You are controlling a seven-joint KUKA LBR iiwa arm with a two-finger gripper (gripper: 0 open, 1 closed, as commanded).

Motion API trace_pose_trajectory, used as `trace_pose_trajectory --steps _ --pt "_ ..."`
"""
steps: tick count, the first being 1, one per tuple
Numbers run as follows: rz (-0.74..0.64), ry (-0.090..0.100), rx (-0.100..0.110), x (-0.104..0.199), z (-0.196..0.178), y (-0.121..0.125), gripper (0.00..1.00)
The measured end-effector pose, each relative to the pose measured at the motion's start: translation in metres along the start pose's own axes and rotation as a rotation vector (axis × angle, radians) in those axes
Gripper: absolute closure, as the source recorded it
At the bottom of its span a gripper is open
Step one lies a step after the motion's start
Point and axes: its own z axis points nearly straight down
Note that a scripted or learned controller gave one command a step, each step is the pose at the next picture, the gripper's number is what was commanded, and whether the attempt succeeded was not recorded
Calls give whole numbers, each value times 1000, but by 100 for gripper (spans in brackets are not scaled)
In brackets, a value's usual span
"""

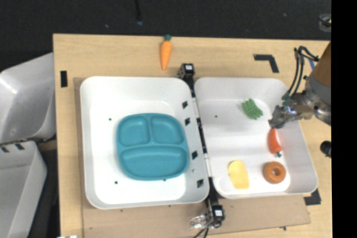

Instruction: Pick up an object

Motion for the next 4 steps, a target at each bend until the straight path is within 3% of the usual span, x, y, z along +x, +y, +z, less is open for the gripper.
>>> trace_pose_trajectory --steps 1,4 --pt "0 -1 -2 -2 -53 2 100" --pt "-6 5 5 174 -23 3 100"
